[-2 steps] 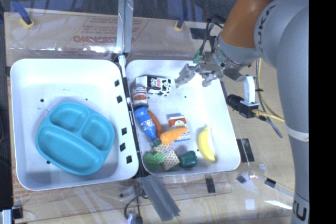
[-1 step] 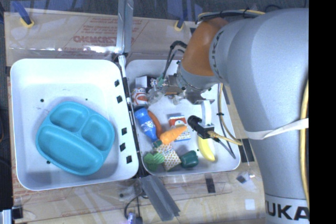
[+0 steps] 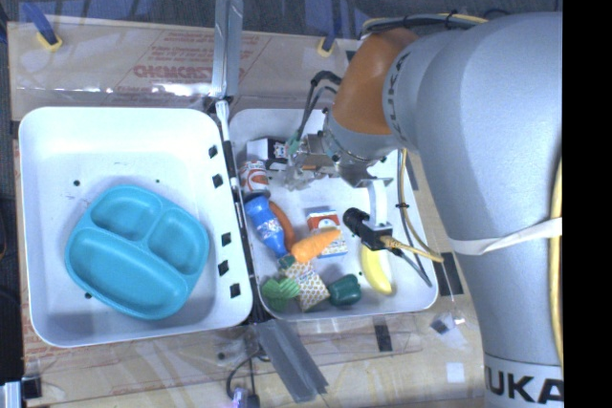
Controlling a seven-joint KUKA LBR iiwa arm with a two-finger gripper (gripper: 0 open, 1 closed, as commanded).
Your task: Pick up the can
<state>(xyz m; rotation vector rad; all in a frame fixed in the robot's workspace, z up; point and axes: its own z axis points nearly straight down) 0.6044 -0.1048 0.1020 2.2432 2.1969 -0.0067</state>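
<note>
The can (image 3: 253,175) is small with a red and white label. It lies in the right bin (image 3: 421,296), close against that bin's left wall. My gripper (image 3: 304,160) hangs low over the back half of the same bin, a short way to the right of the can. The grey wrist and orange band (image 3: 368,96) rise behind it. Nothing shows in the gripper's grasp.
Crowded below the can are a blue bottle (image 3: 263,223), an orange carrot (image 3: 314,246), a small box (image 3: 325,223), a banana (image 3: 377,270), a green pepper (image 3: 344,291) and a checkered piece (image 3: 296,285). The left bin (image 3: 57,139) holds a blue divided plate (image 3: 137,248).
</note>
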